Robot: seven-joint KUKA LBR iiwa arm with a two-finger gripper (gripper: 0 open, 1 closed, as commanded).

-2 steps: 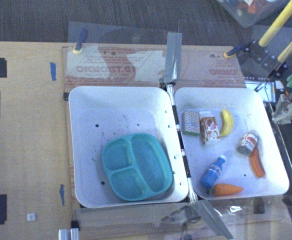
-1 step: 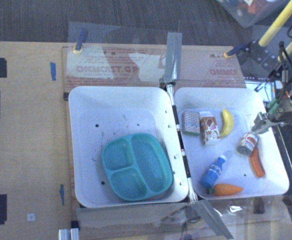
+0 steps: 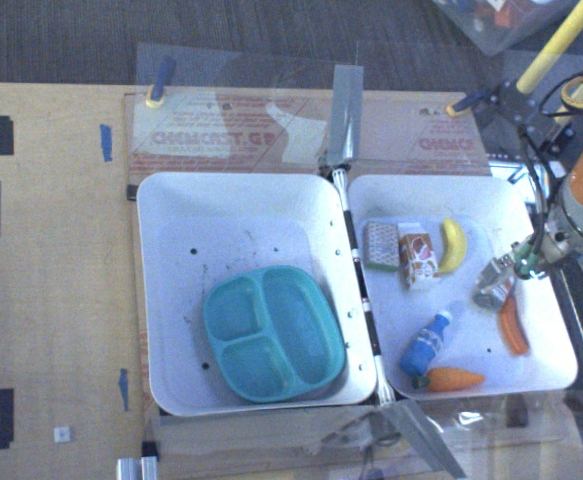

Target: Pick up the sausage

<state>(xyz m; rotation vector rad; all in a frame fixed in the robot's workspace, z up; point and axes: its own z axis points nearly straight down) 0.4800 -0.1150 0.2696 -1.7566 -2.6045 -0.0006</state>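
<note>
Hand (image 3: 498,280): low over right bin (image 3: 556,363), metal tip at the sausage's upper end; whether it is open, or grips anything, cannot be told.
Carrot (image 3: 455,377): near wall of right bin.
Bottle (image 3: 427,342): blue, just above carrot.
Sausage (image 3: 513,328): orange-red, by the bin's right wall, directly below the hand; long axis runs near-to-far, slightly slanted.
Tray (image 3: 273,334): teal, three wells, left bin (image 3: 171,218).
Banana (image 3: 453,244), packets (image 3: 401,250): farther back, left of hand.
</note>
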